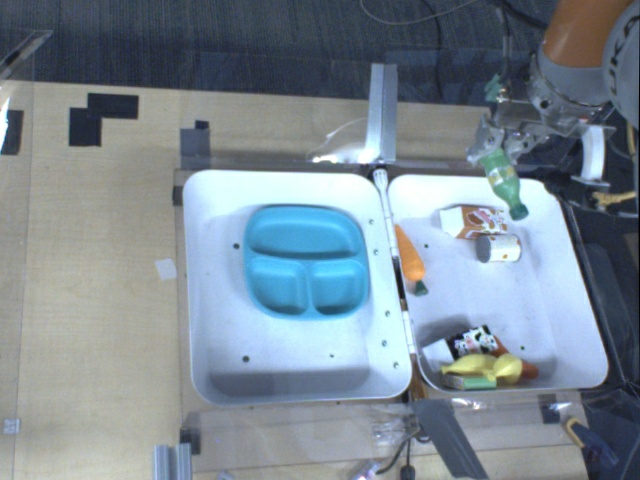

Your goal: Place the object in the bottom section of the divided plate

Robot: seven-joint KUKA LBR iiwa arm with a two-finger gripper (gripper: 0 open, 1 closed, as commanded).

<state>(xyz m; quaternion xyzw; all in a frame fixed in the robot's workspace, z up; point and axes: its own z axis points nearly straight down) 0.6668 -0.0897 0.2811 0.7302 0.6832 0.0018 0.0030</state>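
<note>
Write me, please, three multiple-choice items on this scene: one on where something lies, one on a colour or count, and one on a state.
1. Where does the blue divided plate lie?
A. In the left bin
B. In the right bin
C. On the bare bench

2. How many sections does the plate have?
A. Two
B. Three
C. Five

3. What is the state of the green bottle?
A. Lying flat in the plate
B. Standing upright in the left bin
C. Tilted, held at its upper end by the gripper over the right bin's far edge

Answers:
1. A, since the plate sits on the left bin's floor.
2. B, one wide section and two smaller ones show.
3. C, the bottle hangs at a slant below the gripper, cap end lowest.
</note>
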